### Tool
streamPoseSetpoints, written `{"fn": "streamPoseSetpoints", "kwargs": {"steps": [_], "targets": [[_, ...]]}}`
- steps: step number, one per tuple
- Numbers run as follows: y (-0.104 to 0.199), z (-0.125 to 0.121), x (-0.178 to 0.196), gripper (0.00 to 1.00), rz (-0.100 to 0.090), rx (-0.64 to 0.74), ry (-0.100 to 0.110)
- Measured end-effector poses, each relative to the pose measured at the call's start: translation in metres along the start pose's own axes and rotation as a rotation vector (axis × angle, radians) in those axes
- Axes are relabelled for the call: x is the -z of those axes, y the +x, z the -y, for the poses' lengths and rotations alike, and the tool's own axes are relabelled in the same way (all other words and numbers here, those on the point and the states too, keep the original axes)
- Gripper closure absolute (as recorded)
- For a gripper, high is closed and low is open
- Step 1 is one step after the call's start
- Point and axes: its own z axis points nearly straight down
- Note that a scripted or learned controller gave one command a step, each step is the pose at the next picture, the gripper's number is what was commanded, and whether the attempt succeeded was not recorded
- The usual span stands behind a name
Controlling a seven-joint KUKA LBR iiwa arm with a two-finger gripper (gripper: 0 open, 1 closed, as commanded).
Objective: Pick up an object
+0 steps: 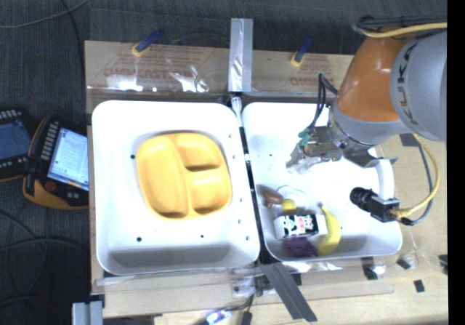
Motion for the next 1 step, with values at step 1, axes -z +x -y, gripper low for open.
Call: {"fn": "streamPoseSetpoints", "kwargs": {"steps": [1], "targets": [[0.012,-0.0003,-0.0194,1.0,0.0,-0.007,0.003]]}}
